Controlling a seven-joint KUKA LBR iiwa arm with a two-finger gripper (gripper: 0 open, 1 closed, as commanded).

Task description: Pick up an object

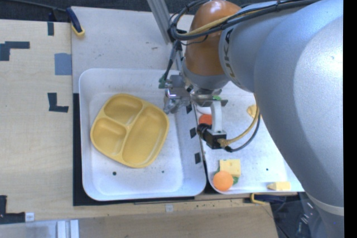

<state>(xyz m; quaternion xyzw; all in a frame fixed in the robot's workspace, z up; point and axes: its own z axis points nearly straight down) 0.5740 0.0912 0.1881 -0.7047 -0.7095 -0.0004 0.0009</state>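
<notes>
**Inspector:** Report from the left of the frame across.

**Operator:** In the left bin (83, 120) I see a yellow divided plate (129, 130), lying flat and fully in view, left of centre. Nothing covers it. Two dark specks lie on the bin floor below it; I cannot make out what they are.

**Inspector:** The gripper?

**Operator:** The gripper (177, 96) sits at centre frame, over the wall where the two bins meet, just beside the plate's upper right edge. I cannot tell whether it touches the plate. Whether the jaws are apart or together I cannot tell either: the wrist hides them. I see nothing held.

**Inspector:** The right side?

**Operator:** The arm (290, 64) covers most of the right bin (251, 164). A red-orange thing (205, 119) shows only partly below the wrist. At lower centre-right an orange ball (223, 180) lies against a yellow block (230, 166). A small yellow piece (279, 186) lies further right, near the arm's edge.
</notes>
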